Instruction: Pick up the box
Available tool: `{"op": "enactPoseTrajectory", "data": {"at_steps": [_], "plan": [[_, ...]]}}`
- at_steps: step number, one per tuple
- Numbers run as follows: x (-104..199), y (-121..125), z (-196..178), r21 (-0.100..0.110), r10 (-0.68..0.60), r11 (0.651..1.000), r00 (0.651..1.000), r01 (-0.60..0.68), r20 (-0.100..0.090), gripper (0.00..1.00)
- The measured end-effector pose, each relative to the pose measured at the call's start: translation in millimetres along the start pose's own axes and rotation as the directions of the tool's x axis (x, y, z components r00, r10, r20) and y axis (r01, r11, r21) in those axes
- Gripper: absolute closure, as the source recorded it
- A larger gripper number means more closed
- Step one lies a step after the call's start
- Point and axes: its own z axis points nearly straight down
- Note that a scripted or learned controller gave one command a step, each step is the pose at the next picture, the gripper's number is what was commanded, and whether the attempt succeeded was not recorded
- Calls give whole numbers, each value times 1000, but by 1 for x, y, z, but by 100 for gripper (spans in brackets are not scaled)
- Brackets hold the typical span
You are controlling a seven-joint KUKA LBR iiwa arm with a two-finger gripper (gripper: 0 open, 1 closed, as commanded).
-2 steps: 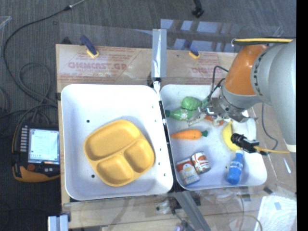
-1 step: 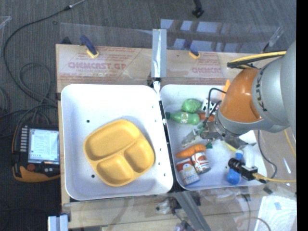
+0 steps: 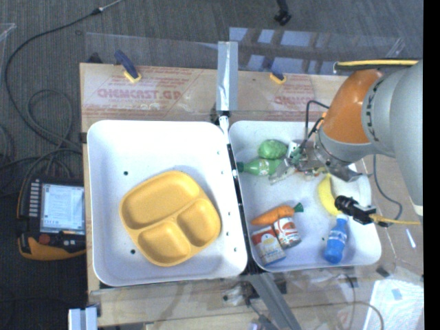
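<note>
Box [image 3: 286,232]: small red and white carton lying in the right bin [image 3: 306,258], near its front edge, left of the middle.
Can [image 3: 267,245]: just beside the box on its left, touching or nearly so, close to the bin's front left corner.
Carrot [image 3: 275,214]: orange, lying just behind the box and the can.
Blue bottle [image 3: 335,240]: near the right bin's front right corner, apart from the box.
Banana [image 3: 325,194]: yellow, by the bin's right edge.
Green bottle [image 3: 265,157]: at the bin's back left, lying down.
Fingers [image 3: 300,158]: low over the bin's back middle, beside the green bottle; open or closed cannot be told.
Yellow tray [image 3: 170,216]: three compartments, middle of the left bin [image 3: 110,150].
</note>
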Motion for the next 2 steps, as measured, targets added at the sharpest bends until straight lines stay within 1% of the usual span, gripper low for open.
{"op": "enactPoseTrajectory", "data": {"at_steps": [1,2], "plan": [[-9,65,2,46,-26,999,1000,26,-12,0],[-14,61,-4,58,-26,998,1000,26,-4,100]]}}
